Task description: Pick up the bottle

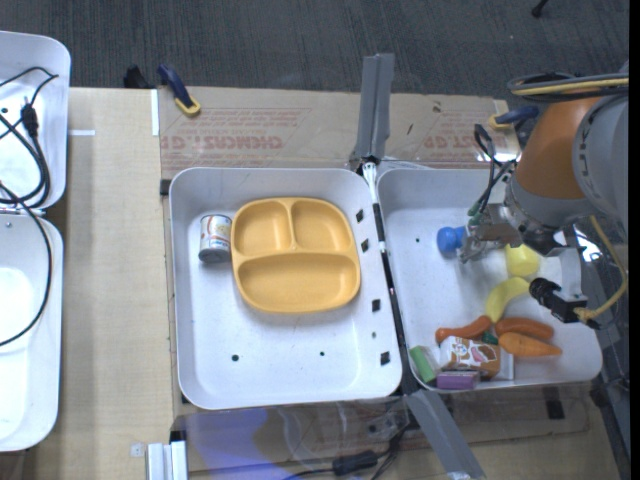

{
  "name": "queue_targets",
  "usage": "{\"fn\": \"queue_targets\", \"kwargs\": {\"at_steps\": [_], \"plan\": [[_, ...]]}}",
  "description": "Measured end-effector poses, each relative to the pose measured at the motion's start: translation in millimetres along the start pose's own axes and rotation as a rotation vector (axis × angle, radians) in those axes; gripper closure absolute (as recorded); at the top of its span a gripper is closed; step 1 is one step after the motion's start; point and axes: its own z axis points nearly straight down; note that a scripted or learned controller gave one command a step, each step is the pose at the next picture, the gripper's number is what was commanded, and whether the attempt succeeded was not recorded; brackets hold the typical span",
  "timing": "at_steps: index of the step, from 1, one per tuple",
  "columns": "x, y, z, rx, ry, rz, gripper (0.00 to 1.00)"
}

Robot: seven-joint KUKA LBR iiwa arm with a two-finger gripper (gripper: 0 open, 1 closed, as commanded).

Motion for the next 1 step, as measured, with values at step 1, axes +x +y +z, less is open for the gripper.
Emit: {"fn": "queue_targets", "kwargs": {"at_steps": [1], "plan": [[19.4, 57.8, 11.9, 0.014, 0.003, 0.129, 1.00]]}}
